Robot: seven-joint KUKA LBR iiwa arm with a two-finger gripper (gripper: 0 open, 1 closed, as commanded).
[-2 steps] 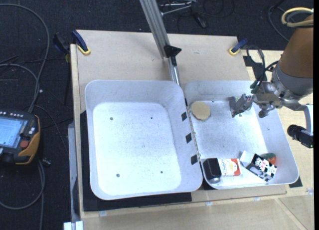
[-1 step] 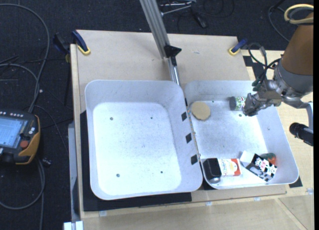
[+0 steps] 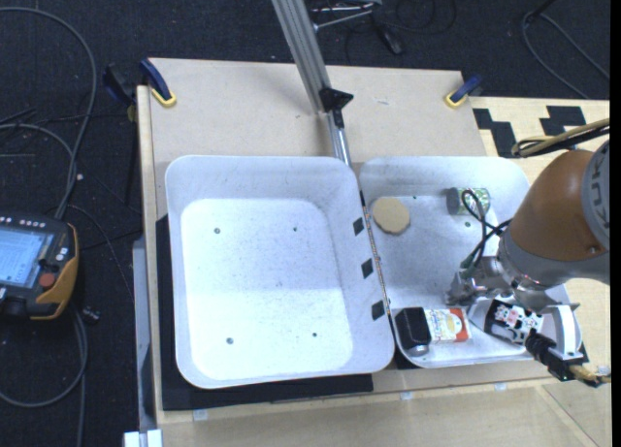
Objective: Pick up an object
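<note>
White plastic bins: two, side by side on the tan wood counter (image 3: 262, 111). Left bin (image 3: 194, 183) sits centre frame, with dark speckling on its floor. Right bin (image 3: 427, 174) sits right of centre and holds the objects.

Object count in the right bin, four seen:
- One round tan disc (image 3: 392, 215), lying flat near the bin's upper left, just right of the divide between the bins.
- One small grey block with a loop of dark and pale cord (image 3: 470, 202), upper middle of the bin, well apart from the disc.
- One black rectangular item (image 3: 413, 329), at the bin's lower left edge.
- One flat packet, red and white with print (image 3: 449, 324), touching the black item on its right side.

Arm: one, grey with an orange band (image 3: 558, 212), entering at right of frame. The gripper (image 3: 468, 292) is low in the bin's lower right, just above the packet. Cannot tell whether it is apart or together; too dark and cluttered.

Clamps at the counter's top edge: two, blue and yellow.
</note>
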